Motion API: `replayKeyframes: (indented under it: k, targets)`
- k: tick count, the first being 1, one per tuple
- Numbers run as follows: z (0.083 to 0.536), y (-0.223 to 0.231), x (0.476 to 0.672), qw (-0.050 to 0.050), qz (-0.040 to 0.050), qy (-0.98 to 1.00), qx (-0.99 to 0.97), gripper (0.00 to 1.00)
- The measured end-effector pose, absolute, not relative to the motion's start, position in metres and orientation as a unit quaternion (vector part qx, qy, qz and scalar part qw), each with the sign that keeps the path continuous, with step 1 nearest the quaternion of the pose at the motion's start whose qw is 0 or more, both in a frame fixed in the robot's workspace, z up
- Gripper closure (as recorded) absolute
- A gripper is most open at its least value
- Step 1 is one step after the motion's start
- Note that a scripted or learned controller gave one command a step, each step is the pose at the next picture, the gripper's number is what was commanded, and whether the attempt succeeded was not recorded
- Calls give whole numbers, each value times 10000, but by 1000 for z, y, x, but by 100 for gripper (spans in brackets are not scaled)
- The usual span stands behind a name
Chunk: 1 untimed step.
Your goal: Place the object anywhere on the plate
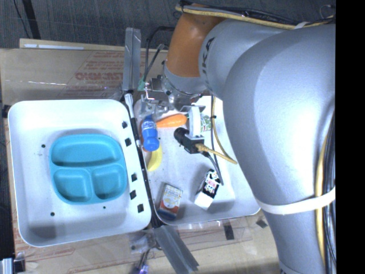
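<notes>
A blue divided plate (88, 166) lies in the left white bin (25, 170), with nothing on it. My gripper (153, 97) hangs over the far left corner of the right bin (236, 201), close to the wall between the bins. Just below it lie a small blue bottle (149, 135) and an orange carrot (171, 120). The wrist and the large grey arm hide the gripper's tip and much of the right bin.
In the right bin there are also a yellow banana (154, 158), a small printed box (170, 200), a white and black carton (207, 188) and a green-white packet (205, 123). A black plug with a yellow cable (191, 142) hangs from the wrist.
</notes>
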<state>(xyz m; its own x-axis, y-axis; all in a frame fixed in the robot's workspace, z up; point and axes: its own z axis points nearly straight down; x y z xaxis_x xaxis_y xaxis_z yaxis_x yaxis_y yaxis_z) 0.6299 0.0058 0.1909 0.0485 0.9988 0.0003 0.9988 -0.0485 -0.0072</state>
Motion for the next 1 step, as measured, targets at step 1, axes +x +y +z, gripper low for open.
replayKeyframes:
  k: [1]
  targets:
    - [191,69,585,23,24,-7245,-6893,100]
